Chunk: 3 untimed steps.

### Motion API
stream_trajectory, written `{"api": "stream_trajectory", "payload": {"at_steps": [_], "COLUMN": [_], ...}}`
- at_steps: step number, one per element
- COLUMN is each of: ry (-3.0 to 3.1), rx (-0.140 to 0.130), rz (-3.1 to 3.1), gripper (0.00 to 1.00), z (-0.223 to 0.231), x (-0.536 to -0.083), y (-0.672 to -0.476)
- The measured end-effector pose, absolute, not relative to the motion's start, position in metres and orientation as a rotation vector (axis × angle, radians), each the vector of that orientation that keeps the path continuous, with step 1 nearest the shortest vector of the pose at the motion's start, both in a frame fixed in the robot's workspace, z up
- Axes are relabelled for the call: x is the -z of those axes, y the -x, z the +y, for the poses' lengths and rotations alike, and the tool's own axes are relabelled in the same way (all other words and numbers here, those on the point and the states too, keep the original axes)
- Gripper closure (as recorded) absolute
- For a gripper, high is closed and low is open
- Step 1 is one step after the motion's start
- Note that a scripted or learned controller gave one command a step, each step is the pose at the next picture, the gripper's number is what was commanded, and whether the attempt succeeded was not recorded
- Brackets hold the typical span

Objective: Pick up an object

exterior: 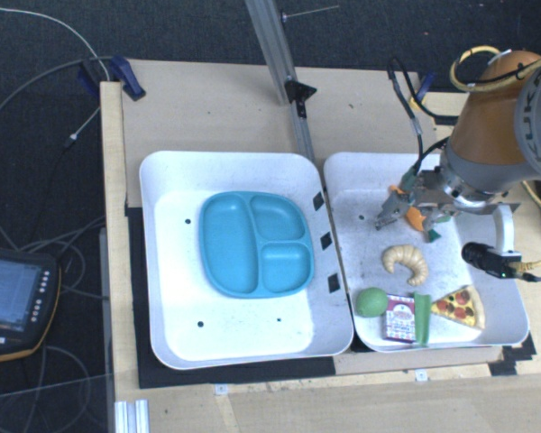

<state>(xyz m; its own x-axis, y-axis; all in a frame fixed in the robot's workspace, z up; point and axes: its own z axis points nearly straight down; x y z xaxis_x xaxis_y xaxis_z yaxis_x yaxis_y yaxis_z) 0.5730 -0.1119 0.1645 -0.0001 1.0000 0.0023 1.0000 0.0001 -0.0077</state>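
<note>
My gripper (pixel 408 228) hangs over the upper middle of the right bin (pixel 361 183). Its two fingers (pixel 385 217) are spread wide, so it is open. A small orange object (pixel 416 216) lies between them, with a gap to the left finger; I cannot tell if the right finger touches it. Just below the gripper is a beige croissant (pixel 406 260). Along the bin's front edge lie a green ball (pixel 371 301), a red-and-white packet (pixel 399 318), a green stick (pixel 422 318) and a pizza slice (pixel 460 307).
The left bin (pixel 162 242) holds a blue divided plate (pixel 257 242). A metal pole (pixel 275 43) slants down to the gap between the bins. The arm's black fitting (pixel 487 258) and cables hang over the right bin's right side.
</note>
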Motion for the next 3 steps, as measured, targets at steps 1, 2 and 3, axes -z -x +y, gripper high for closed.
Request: {"api": "stream_trajectory", "payload": {"at_steps": [1, 2, 3], "ry": [2.216, 2.218, 2.219], "rx": [-0.007, -0.003, 0.002], "rz": [-2.215, -2.218, -2.221], "gripper": [0.00, 0.00, 1.00], "z": [-0.114, -0.114, -0.113], "x": [-0.102, -0.092, -0.104], "y": [-0.569, -0.569, -0.570]}}
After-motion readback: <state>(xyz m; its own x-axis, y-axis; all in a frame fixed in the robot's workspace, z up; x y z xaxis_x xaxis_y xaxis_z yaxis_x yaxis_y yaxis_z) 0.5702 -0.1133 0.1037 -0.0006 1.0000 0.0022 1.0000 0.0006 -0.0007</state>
